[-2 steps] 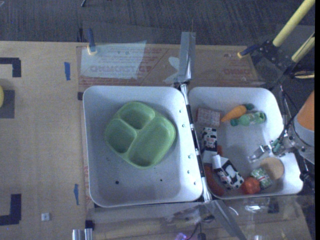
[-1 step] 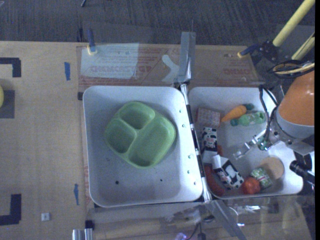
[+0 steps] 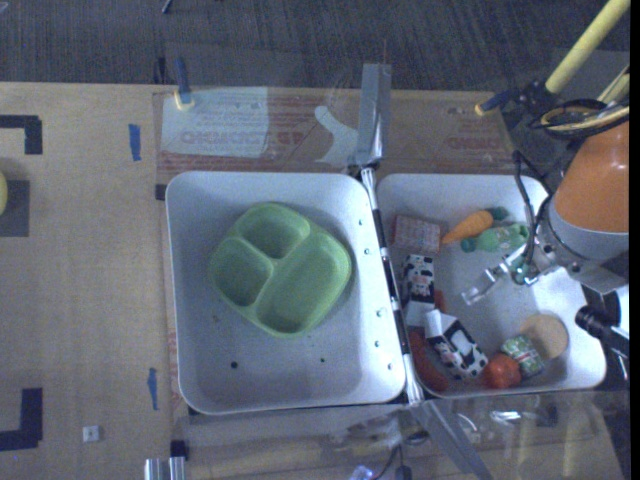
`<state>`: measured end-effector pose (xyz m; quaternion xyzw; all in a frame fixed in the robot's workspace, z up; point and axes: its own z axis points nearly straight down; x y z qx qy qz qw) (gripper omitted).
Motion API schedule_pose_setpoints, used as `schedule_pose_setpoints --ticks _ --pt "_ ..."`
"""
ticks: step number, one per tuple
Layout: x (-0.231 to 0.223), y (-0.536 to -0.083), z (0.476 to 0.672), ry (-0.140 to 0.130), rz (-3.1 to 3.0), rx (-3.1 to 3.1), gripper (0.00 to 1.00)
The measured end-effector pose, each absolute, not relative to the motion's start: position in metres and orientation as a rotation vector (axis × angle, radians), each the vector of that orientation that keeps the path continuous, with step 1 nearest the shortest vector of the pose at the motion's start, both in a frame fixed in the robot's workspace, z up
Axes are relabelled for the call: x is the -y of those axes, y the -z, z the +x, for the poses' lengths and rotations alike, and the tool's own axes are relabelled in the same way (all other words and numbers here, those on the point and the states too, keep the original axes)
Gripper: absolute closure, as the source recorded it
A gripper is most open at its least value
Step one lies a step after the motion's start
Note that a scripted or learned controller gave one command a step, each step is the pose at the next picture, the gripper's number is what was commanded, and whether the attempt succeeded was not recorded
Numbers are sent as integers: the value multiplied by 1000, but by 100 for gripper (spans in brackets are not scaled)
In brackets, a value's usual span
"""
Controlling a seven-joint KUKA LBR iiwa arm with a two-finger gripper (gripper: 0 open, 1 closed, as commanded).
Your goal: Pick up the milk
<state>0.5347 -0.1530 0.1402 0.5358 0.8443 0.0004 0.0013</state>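
Milk (image 3: pixel 455 346): small cow-patterned carton lying tilted; likely light, stiff; grip its flat sides.
Hand (image 3: pixel 480 286): released, hovering apart.

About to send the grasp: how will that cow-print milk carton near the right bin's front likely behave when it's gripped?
The milk carton lies on its side, so it probably won't tip, though it may slide. Its boxy shape suggests fairly stiff, flat faces. The red sausage-like toy and tomato sit close by, so the gripper could nudge them.
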Motion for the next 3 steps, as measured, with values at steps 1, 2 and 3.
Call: schedule_pose_setpoints --ticks 1,2,3 --pt "154 -149 536 -3 1685 -2646 100" --pt "123 -197 488 0 1577 -2720 100" --pt "70 -183 490 1 1740 -2620 100"
